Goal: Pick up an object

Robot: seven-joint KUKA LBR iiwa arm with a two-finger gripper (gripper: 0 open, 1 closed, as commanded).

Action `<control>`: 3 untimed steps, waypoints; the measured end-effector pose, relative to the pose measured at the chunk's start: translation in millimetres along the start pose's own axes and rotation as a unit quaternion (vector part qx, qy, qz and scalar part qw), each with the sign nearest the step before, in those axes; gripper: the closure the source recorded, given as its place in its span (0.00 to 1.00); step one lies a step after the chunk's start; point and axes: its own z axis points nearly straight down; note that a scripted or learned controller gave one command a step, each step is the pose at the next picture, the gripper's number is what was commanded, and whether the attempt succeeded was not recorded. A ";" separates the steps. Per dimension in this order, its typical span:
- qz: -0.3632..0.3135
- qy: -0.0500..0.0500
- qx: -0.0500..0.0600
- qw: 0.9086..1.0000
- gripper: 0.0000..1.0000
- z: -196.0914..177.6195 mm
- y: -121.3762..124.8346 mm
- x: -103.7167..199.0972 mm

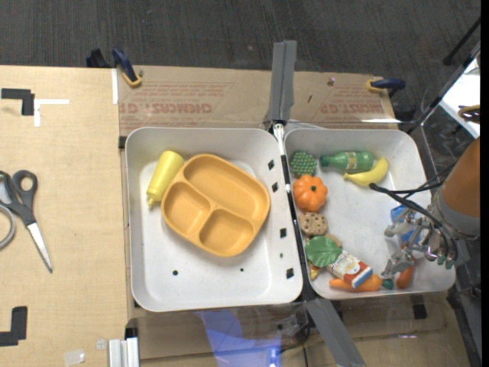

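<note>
My gripper (403, 252) hangs low over the front right corner of the right bin (348, 212), with the orange-banded arm coming in from the right edge. A small orange piece (404, 277) lies just below it, and I can't tell whether they touch. Nearby to the left lies an orange carrot-like toy (354, 283) with a white packet (348, 265). Further left are a green leaf (324, 249), a cookie (312, 222) and an orange pumpkin (310, 192). At the back are a green bottle (348, 160), a banana (369, 173) and a green round toy (303, 162).
The left bin (145, 274) holds a yellow divided plate (216, 203) and a yellow bottle (163, 176) beside it. Scissors (27, 212) lie on the bench at far left. A metal bar (281, 82) rises behind the seam between the bins. Cables (405, 193) trail across the right bin.
</note>
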 end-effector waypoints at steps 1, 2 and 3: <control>0.017 0.003 -0.002 1.000 0.00 0.9 0.4 -21.7; 0.016 0.000 -0.001 1.000 1.00 -9.0 0.4 -23.2; 0.077 0.002 0.000 0.997 1.00 -29.3 47.9 19.2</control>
